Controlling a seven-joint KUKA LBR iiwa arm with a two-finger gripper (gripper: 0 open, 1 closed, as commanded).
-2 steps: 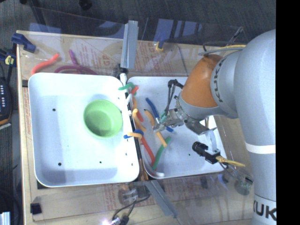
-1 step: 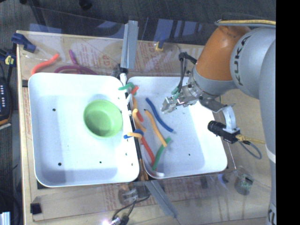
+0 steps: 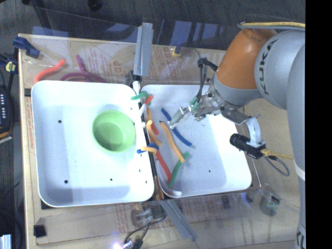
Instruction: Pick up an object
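Arm: the grey KUKA arm [image 3: 280, 61] comes in from the right side, its orange band [image 3: 241, 61] above the far right corner of the right bin; the frame's right side cuts off the rest of the arm.
Gripper: the gripper [image 3: 176, 117] hangs over the middle of the right bin [image 3: 223, 170], pointing toward the left bin.
Jaws: slightly parted as far as the slanted view shows, with nothing seen between them; the tips are small and blurred against the white floor.
Right bin contents: thin sticks lie mostly along the bin's left half. An orange stick [image 3: 173, 139] runs at a slant just beside the gripper tips. Two short blue sticks [image 3: 181, 137] lie near it, one partly behind the tips. A red stick [image 3: 162, 165] and a green stick [image 3: 176, 170] lie toward the near left corner.
Dividing edge: more sticks, yellow, orange, green and blue, rest across the rims where the two bins meet; which bin each belongs to cannot be told.
Left bin: the left bin [image 3: 62, 180] carries a green bowl [image 3: 114, 131] upright near its middle, toward its right side.
Bench: behind the left bin's far edge lie an orange-red piece [image 3: 49, 71] and a purple loop [image 3: 83, 78], partly hidden by the bin rim.
Near the arm: a black fitting [image 3: 246, 143] with a yellow cable sits over the right bin's right rim.
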